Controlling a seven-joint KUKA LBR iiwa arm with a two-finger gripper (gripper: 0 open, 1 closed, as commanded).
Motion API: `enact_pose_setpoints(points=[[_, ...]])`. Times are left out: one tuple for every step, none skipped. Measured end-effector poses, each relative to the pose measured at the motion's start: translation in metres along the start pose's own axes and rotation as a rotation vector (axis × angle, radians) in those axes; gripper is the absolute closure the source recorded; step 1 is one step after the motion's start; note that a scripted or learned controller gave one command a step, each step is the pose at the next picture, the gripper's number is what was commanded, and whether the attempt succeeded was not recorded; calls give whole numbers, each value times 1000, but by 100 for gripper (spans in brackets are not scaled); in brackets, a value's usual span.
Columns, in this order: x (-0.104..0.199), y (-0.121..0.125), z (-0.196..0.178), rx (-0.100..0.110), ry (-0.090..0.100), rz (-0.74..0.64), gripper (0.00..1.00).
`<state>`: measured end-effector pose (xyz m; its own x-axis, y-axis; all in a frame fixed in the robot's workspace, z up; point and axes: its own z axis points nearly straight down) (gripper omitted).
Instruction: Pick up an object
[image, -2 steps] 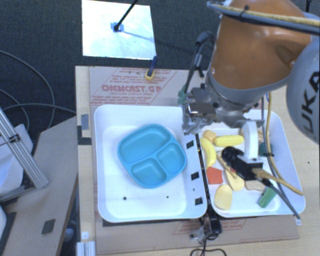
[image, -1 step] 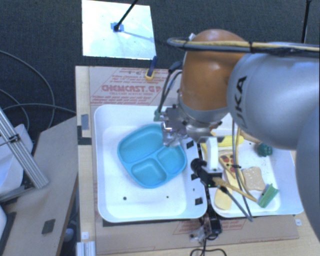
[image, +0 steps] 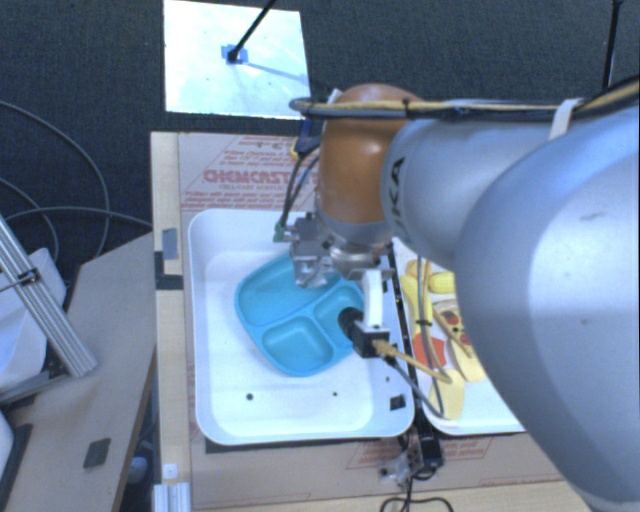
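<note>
- Cardboard sheet — flat under the bins, red print, partly legible "CHEMCAST".
- Surface — pale board; dark fabric backdrop behind.
- Left bin — shallow, white, smooth plastic.
- Blue tray — glossy, rounded compartments, near the left bin's far right corner.
- Right bin — holds yellow items.
- Tool — low over the tray's far edge; its opening cannot be told.

glossy blue plastic tray, smooth white bin
</note>
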<state>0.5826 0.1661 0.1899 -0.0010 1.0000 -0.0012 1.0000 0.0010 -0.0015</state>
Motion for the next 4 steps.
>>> enact_pose_setpoints(points=[[-18,-37,-51,-3,2,2,100],[-7,-98,-137,-8,6,-6,100],[-29,-51,-225,-16,4,2,100],[8,-50,-144,3,1,-5,100]])
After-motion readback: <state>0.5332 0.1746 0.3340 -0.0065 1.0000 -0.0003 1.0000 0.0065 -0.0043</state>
